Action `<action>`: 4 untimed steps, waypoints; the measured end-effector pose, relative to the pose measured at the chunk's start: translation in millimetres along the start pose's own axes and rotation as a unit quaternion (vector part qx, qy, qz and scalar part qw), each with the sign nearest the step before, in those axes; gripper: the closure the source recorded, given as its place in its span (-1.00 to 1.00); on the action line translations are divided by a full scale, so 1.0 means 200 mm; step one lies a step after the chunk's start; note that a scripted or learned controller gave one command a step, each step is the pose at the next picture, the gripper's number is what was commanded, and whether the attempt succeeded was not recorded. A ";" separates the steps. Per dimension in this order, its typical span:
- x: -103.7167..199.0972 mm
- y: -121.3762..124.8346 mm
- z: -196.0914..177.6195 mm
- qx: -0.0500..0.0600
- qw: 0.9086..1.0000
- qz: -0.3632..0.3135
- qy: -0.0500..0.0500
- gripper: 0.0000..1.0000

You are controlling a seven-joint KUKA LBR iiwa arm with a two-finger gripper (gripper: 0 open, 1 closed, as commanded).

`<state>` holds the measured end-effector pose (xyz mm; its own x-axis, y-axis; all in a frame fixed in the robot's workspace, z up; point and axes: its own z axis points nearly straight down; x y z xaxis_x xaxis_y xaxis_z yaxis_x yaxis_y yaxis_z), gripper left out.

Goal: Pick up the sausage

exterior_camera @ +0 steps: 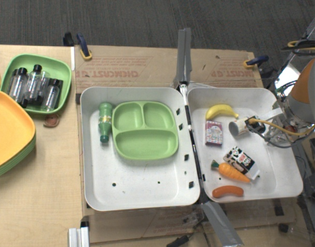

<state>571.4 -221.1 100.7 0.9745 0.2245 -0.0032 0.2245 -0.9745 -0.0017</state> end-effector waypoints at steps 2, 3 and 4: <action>-0.26 -0.07 0.05 0.002 0.991 -0.133 0.000 1.00; -0.46 -0.10 -0.02 0.001 0.974 -0.227 0.000 1.00; -0.47 -0.10 -0.06 0.002 0.974 -0.225 -0.001 1.00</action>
